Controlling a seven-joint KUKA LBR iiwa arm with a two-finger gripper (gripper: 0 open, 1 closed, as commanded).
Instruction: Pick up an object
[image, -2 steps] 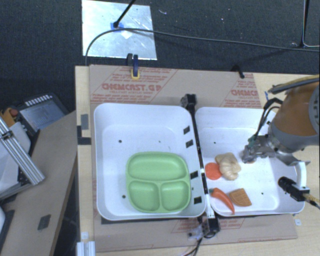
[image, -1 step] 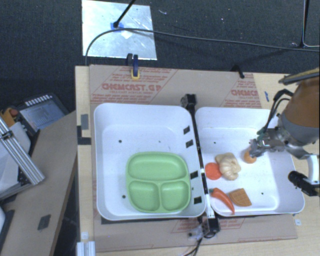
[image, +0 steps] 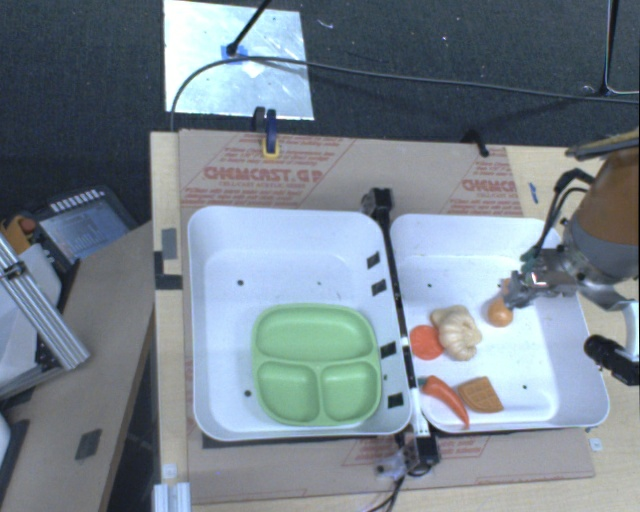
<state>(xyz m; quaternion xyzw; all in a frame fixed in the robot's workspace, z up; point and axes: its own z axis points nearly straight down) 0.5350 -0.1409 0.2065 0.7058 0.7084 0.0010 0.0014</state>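
Past the red pepper (image: 445, 398) and garlic bulb (image: 458, 331) in the right bin (image: 575, 400), the gripper (image: 520, 291), finger state impossible to tell, hangs beside a small orange ball (image: 499, 314), which needs centring before closing

Two white bins (image: 300, 240) are sitting on a tan tabletop (image: 330, 165) printed with red lettering. A pale green divided plate (image: 315, 362) is showing at six o'clock in the left bin. In the right bin, an orange ball (image: 499, 314), a cream garlic bulb (image: 458, 330), a red disc (image: 426, 342), a red-orange pepper (image: 447, 398) and a brown wedge (image: 481, 395) are showing. The arm (image: 610, 215) is showing an orange band.
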